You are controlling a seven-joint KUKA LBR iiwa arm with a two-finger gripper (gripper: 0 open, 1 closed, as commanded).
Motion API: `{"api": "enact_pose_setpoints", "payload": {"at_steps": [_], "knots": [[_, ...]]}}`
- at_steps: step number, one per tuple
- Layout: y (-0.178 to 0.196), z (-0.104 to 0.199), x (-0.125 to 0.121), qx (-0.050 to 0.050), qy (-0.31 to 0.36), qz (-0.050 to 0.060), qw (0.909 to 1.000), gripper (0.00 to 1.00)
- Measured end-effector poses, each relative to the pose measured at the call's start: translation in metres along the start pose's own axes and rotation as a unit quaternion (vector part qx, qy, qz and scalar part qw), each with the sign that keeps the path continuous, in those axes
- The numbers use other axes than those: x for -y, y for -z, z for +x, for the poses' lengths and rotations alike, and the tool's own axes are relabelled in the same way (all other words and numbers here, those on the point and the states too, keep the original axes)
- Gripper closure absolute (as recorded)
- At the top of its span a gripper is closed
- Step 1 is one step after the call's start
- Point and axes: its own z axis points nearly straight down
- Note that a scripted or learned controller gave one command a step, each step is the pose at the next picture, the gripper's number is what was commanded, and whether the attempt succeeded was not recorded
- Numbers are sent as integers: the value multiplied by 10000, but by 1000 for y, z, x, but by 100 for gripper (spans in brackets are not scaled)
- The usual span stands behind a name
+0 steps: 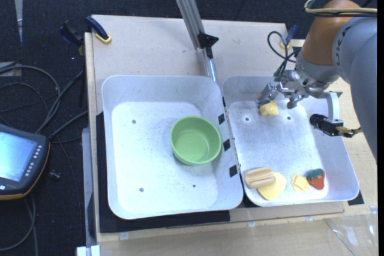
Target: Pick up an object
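The end effector (277, 96) sat low in the right bin (336, 156), at its far end, w/ a small yellow chunk (269, 109) right at its tips. Couldn't tell how wide it was open, or whether the chunk was actually pinched vs. just lying beside the tips. Judging by looks, the chunk was a light toy food piece, prob. plastic or foam: stiff enough, not fragile, maybe a bit slick & irregular, so it could squirt out of a skewed pinch. Best hold seemed across its narrow middle, tips straddling both sides evenly. Other options lay at the near end of that bin: a hotdog-like toy (259, 176), a yellow round piece (272, 186) touching it, a small yellow bit (299, 182) & a strawberry (316, 178). Left of the right bin, the other bin held a green bowl (195, 140).
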Motion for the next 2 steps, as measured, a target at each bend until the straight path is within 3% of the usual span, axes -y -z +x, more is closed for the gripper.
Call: {"api": "enact_pose_setpoints", "payload": {"at_steps": [1, 2], "knots": [[-19, 0, 0, 4, 3, -18, 10000, 0], [-4, 1, -2, 10, 6, -53, 10000, 100]]}}
